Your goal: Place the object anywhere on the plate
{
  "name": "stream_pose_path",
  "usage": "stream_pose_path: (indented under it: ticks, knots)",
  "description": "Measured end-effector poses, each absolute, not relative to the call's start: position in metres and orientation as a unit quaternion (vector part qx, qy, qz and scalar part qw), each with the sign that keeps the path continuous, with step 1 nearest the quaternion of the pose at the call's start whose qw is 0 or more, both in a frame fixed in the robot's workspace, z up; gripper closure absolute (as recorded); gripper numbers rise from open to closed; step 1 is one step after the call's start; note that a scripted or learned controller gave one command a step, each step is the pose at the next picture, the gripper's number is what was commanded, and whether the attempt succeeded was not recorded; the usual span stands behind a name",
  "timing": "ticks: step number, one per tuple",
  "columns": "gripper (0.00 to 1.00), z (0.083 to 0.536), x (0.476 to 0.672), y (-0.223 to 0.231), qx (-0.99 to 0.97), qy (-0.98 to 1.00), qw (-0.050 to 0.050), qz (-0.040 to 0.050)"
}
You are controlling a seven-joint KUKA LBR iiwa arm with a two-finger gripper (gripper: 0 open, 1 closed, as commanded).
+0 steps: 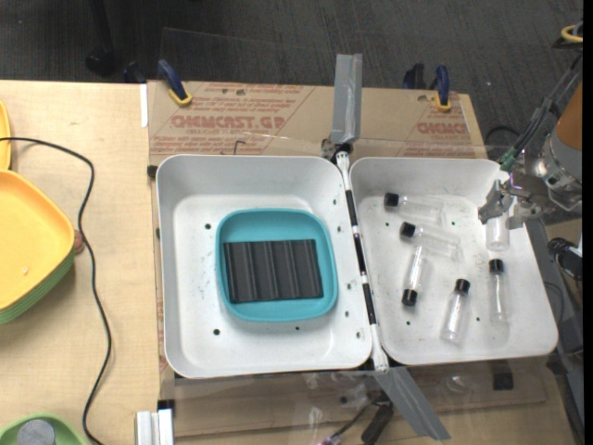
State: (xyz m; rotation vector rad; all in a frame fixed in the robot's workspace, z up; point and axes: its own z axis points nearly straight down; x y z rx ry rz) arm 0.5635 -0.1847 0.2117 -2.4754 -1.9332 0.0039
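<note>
A teal plate [275,226] with a dark ribbed middle lies in the left bin [185,248]. Several clear vials with black caps lie loose in the right bin [519,341], among them one [414,272] near the middle and one [456,311] toward the front. My gripper [500,213] hangs over the right bin's right side, far from the plate. A clear vial [498,234] points down from between its fingers, and the gripper is shut on it. Another vial [498,295] lies just below that spot.
A raised divider [357,248] separates the two bins. Yellow and green dishes [28,248] and a black cable [93,276] sit on the wooden bench to the left. Cardboard with clamps [241,114] lies behind the bins.
</note>
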Motion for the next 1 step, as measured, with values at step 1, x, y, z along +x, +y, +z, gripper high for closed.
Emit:
stream_pose_path:
  ticks: [1]
  knots:
    - [0.0, 0.2117, 0.5635, -0.1847, -0.788, -0.615, 0.0, 0.0012]
